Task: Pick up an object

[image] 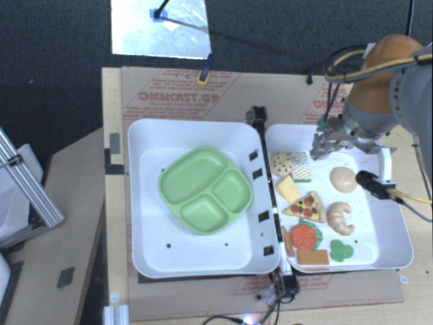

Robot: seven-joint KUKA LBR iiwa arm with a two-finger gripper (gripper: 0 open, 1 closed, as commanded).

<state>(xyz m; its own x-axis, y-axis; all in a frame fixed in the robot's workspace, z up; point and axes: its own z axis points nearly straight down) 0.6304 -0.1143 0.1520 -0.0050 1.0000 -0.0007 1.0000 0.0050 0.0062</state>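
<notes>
Gripper (323,147) above right bin (399,246), cookie (289,160) just beside

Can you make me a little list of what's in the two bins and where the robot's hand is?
left bin: green tray with three sections
right bin: toy food: cookie, cheese, pizza, croissant, egg, tomato, broccoli
hand: over the right bin's back edge, near the cookie
held: nothing seen

arm: grey KUKA arm (406,97) entering from the right, bent downward
band: orange band (382,63) above the wrist, uppermost in view
gripper: two-finger gripper (327,144) pointing down and leftward, low, nothing seen between fingers
</notes>
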